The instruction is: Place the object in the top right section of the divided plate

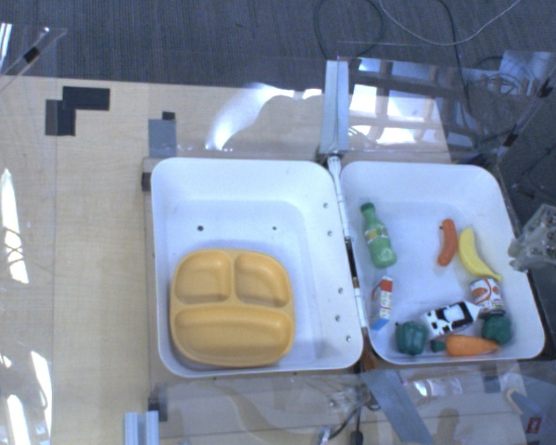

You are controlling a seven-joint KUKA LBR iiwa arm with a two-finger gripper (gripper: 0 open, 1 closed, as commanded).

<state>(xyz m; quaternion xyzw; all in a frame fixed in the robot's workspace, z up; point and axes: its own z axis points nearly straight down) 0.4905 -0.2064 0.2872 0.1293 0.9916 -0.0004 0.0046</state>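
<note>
Two white bins are sitting side by side on the wooden bench point(65, 276). Left bin point(232, 193) is holding the yellow divided plate point(231, 307), all three sections bare; its top right section point(261, 280) is lying nearest the bin divider. Right bin point(426, 197) is carrying the loose items: green bottle point(377, 235), banana point(474, 257), orange-red sausage point(446, 242), small carton point(382, 301), black-and-white cow point(449, 318), carrot point(470, 345), two green vegetables point(410, 337), a can point(485, 293). Gripper point(540, 241) is hovering at the right bin's right rim, beside the banana; whether its jaws are apart cannot be told.
</note>
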